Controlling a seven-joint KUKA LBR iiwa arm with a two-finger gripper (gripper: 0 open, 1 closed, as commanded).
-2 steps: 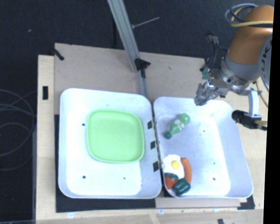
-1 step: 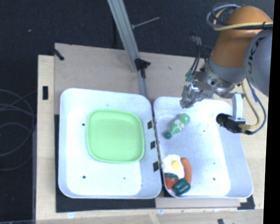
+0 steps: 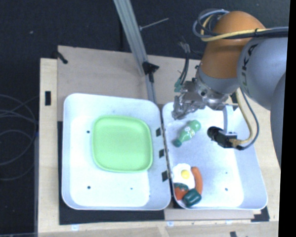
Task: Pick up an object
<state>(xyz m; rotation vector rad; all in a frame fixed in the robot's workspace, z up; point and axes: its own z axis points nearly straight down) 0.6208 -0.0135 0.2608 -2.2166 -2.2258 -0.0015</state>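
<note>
I see the gripper (image 3: 180,111) poised at the right bin's (image 3: 243,195) rear-left corner, its finger state indiscernible; the green bottle (image 3: 186,133) lies just below it, ungrasped. Pickup not yet made.

I see the gripper (image 3: 180,111) hanging over the far left corner of the right bin (image 3: 243,195). A small green bottle (image 3: 186,132) lies just below it, untouched. Further toward me sit a fried egg toy (image 3: 183,174), a carrot (image 3: 198,178) and a dark green piece (image 3: 192,197). Left of the gripper, the left bin (image 3: 75,186) holds a green plate (image 3: 122,143).
</note>
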